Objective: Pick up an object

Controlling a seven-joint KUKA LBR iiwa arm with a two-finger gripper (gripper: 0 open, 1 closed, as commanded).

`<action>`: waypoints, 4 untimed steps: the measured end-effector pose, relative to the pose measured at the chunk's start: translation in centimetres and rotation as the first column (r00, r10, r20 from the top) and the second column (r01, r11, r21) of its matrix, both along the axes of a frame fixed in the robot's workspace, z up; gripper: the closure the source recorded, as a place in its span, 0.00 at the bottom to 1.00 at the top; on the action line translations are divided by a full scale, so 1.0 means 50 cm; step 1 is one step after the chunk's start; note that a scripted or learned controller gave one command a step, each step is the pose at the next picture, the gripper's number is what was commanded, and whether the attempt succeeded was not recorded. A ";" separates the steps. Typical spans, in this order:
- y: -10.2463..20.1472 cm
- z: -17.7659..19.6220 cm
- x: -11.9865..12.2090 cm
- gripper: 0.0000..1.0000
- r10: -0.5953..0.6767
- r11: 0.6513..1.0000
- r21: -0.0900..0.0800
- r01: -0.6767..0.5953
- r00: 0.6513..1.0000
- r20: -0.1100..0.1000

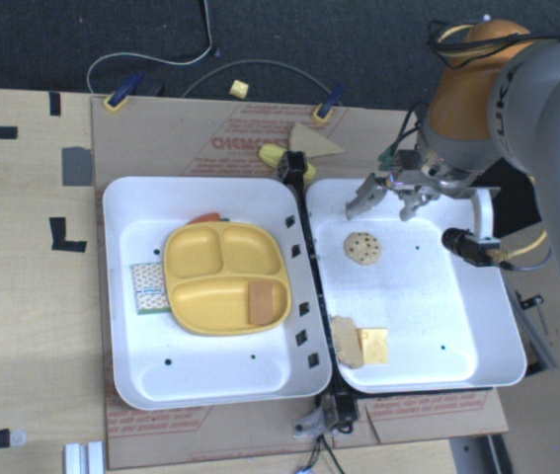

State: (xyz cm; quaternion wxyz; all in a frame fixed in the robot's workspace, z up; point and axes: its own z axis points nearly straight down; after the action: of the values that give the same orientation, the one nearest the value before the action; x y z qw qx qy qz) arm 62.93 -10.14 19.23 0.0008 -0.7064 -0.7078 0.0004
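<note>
Arm: the grey KUKA arm [517,87] reaches in from the right, its orange band [467,77] above the wrist, and leans over the far edge of the right bin.
Gripper: the gripper [390,198] hangs over the far part of the right bin, its two fingers spread apart with nothing between them; one fingertip [363,200] points toward the bin divider, the other sits near the bin's far wall.
Right bin: the right white bin [457,363] holds three loose things.
Cookie: a round speckled cookie [362,248] lies on the bin floor just in front of the gripper, apart from the fingers.
Near corner: a tan piece like bread [345,342] lies touching a yellow square like a cheese slice [373,345], both near the divider, well apart from the cookie.
Left bin: the left white bin [131,363] holds a yellow divided plate [222,270] with three compartments.
Plate contents: a small orange-brown block [262,302] lies in the plate's near right compartment.
Beside the plate: a small patterned packet [149,286] lies on the bin floor, touching the plate's left edge; a red-orange thing [207,219] peeks from behind the plate's far rim, too hidden to name.
Bench: the bins rest on a cardboard sheet [250,136], with a yellow-black clamp [289,161] at the far end of the divider.
</note>
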 end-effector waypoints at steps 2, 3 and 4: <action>-0.027 -0.183 0.010 1.00 -0.001 1.000 -0.004 0.001 1.000 0.015; -0.026 -0.190 0.006 0.00 0.000 1.000 -0.003 0.000 1.000 0.007; 0.007 -0.214 -0.006 0.00 0.000 1.000 -0.004 0.000 1.000 0.004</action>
State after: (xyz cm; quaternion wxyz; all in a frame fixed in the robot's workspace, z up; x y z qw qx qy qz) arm 62.60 -9.78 8.56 -0.0023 -0.7065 -0.7077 0.0005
